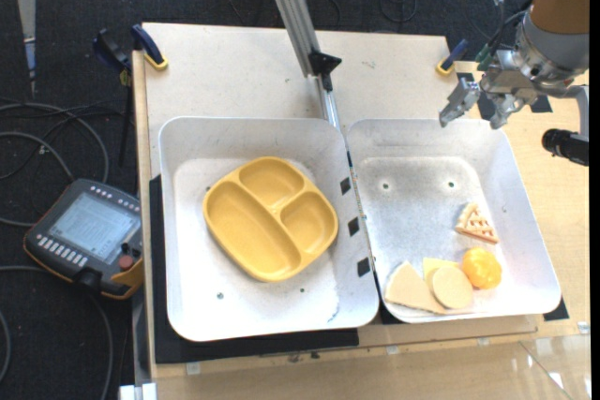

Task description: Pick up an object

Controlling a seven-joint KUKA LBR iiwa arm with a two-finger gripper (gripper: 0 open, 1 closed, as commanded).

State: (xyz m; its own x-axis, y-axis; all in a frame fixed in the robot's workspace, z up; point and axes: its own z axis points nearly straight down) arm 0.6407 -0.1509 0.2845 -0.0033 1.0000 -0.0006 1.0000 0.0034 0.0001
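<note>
Two white bins [187,155], one yellow divided plate [270,217], four toy food pieces [451,272].

Right bin [412,192] centre bare; food pieces [455,272] crowd near edge; metal pole [295,9] flanks divider

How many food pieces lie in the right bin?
4, all near its front right corner: a waffle-patterned triangle, an orange lump, a pale round slice and a pale wedge. More may be hidden beneath.

A: What's cut off?
B: The arm [562,5] runs out past the right and top edges, so only its wrist end shows.
A: Anything overlapped?
B: The round pale slice [452,287] covers part of the pale wedge [405,288] beside it.
</note>
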